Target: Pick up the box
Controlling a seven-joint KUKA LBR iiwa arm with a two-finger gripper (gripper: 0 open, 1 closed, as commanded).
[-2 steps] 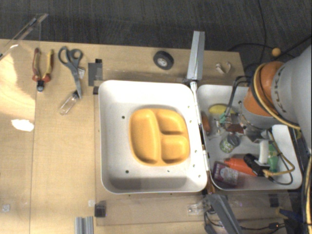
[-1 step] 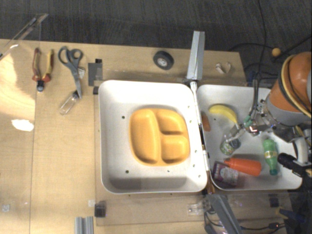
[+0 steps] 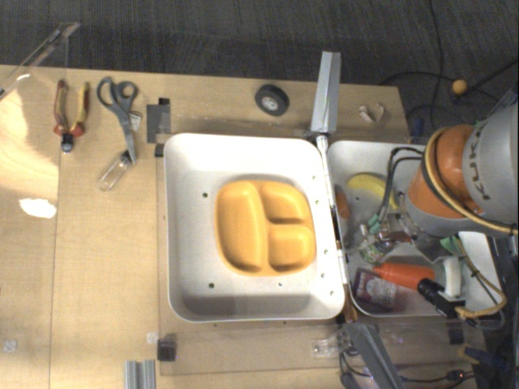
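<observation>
- Claw (image 3: 375, 235) hangs low in the right bin (image 3: 486, 254), over the clutter near its left wall; whether it is wide or narrow I cannot tell.
- Dark box (image 3: 375, 290) lies by the bin's near-left corner, beside an orange bottle (image 3: 405, 275), probably the target.
- Yellow tray (image 3: 265, 224) sits mid left bin (image 3: 186, 241).
- Scissors (image 3: 122, 108) and pliers (image 3: 69, 113) rest at the bench's (image 3: 89, 258) far-left edge.

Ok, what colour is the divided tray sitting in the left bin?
Yellow-orange all over, plain; the divided tray shows best in the camera view.

bench (image 3: 97, 282) | 2 white bins (image 3: 186, 217) | scissors (image 3: 122, 108) | pliers (image 3: 69, 112) | tape roll (image 3: 272, 100)
</observation>
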